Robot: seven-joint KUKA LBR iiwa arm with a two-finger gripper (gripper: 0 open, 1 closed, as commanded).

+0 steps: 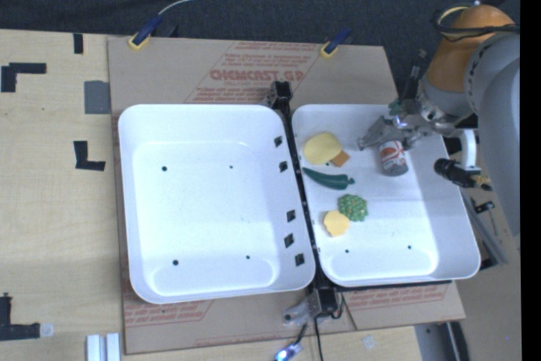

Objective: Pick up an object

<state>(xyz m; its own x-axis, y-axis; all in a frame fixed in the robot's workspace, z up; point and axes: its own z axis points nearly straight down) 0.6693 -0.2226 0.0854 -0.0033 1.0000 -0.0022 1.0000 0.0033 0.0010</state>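
Two shallow white bins sit side by side on a cardboard sheet [254, 72] clipped to the worktop [51, 182], which is a pale wooden surface with black marks. The left bin [135, 266] shows bare white floor from wall to wall. The right bin [456, 258] holds everything: a yellow round piece [320, 148] near the shared divider toward the far edge, a small orange piece [340, 158] touching its right side, a dark green chili-shaped item [328, 177] just in front of them, a green broccoli-like piece [353, 206] near the bin's middle, and a second small yellow piece [336, 223] touching it on the near-left. A small can with a red label [393, 158] stands toward the bin's right wall at the far end, apart from the cluster. The tool [390, 131] hangs directly over the far side of that can, its metal parts spread left toward the bin's centre; whether its fingers are open or closed around the can cannot be told at this angle. The arm [494, 80], grey with its orange band, crosses the right bin's far-right corner. The near half of the right bin's floor, along the front and right walls, is open white surface. A blue-and-yellow clamp [145, 31] and another [336, 41] pin the cardboard's far edge.
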